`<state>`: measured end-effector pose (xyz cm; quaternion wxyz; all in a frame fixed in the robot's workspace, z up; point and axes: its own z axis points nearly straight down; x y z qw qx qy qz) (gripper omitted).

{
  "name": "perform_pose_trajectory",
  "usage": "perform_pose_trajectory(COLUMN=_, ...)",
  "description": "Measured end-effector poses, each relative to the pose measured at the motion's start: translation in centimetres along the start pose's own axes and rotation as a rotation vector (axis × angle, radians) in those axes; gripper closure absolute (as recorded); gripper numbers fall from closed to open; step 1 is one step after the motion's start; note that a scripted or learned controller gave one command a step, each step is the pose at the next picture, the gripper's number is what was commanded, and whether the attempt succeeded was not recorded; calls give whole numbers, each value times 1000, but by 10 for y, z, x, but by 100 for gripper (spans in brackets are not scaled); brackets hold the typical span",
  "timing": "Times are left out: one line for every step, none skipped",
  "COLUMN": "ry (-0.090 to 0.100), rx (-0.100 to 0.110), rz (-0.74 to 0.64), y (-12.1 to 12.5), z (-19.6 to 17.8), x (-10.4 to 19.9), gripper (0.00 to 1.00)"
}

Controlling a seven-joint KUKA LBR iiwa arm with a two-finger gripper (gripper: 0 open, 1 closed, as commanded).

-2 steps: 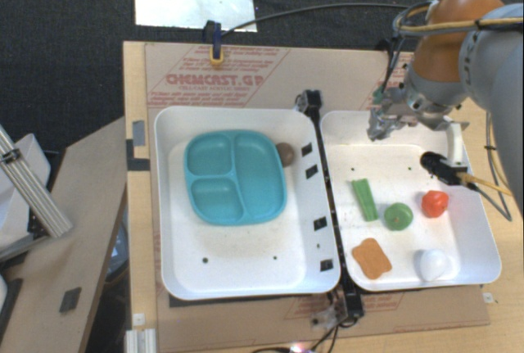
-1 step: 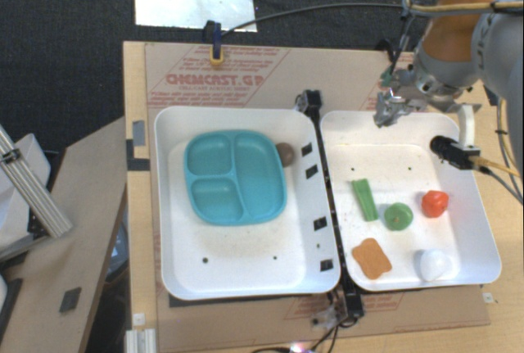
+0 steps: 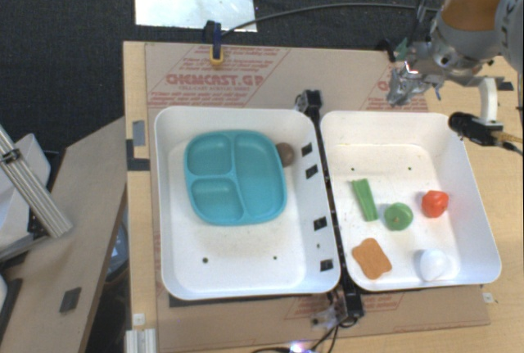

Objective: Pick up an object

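Objects for picking all lie untouched, so the task looks barely begun. The left bin (image 3: 176,261) holds a teal divided plate (image 3: 235,177) with a small brown lump (image 3: 285,152) beside it. The right bin (image 3: 467,171) holds a green stick (image 3: 363,199), orange slab (image 3: 372,258), green round piece (image 3: 399,216), red piece (image 3: 435,203) and white ball (image 3: 431,264). The gripper (image 3: 403,89) hangs above the bin's far rim, carrying nothing; how wide it stands I cannot tell.

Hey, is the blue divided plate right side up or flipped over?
Right side up. The blue plate lies flat in the left bin, and its three hollow sections face up.
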<state>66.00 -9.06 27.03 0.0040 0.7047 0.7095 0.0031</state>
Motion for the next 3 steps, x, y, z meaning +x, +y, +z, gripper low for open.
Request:
perform_pose_trajectory(ry=3, rx=9, rz=-3, y=-24, z=8, x=58, gripper=100)
perform_pose_trajectory(ry=4, rx=9, rz=-3, y=-40, z=10, x=117, gripper=100)
perform_pose_trajectory(ry=4, rx=10, rz=-3, y=-65, z=8, x=165, gripper=100)
